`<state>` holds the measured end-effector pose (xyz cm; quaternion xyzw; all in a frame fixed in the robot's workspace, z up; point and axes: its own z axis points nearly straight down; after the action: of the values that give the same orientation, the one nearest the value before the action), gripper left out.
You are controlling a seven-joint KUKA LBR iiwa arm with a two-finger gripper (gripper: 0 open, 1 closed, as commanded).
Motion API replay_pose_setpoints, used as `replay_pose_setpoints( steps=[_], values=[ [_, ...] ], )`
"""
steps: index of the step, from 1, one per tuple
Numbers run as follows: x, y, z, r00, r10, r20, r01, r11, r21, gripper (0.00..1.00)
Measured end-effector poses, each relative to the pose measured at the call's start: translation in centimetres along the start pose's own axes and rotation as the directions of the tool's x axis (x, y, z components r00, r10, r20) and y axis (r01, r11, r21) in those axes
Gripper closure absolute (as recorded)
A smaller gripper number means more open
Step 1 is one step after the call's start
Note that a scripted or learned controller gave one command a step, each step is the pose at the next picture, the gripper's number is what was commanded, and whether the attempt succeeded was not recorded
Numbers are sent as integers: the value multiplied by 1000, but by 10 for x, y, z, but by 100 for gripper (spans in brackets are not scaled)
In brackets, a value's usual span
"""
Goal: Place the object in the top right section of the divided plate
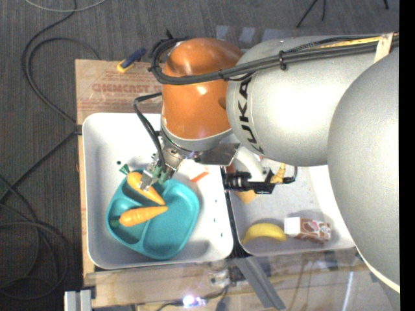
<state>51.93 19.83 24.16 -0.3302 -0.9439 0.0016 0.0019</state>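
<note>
Teal divided plate [170, 229], in the left white bin [97, 173] on the table. Fingers [153, 177]: over the plate's upper rim, pointing down-left; whether spread or closed cannot be told at this size.

Item: toy carrot [141, 183], orange with green top, directly under and just left of the fingers, seemingly touching them; long axis runs from upper left to lower right, across the plate's upper section.

Second toy carrot [141, 215]: below the fingers, lying nearly level across a divider.

Right bin [337, 203]: banana [264, 232], small packet [314, 229], well right of the fingers.
</note>
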Motion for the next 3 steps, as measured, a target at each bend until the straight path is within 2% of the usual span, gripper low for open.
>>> replay_pose_setpoints(
  steps=[1,2,3],
  values=[
    [-29,-23,63,980,-197,1,197,980,0,100],
    [-69,19,43,947,-322,5,322,947,-2,100],
    [-93,54,115,1000,-15,2,15,1000,-3,100]
  ],
)
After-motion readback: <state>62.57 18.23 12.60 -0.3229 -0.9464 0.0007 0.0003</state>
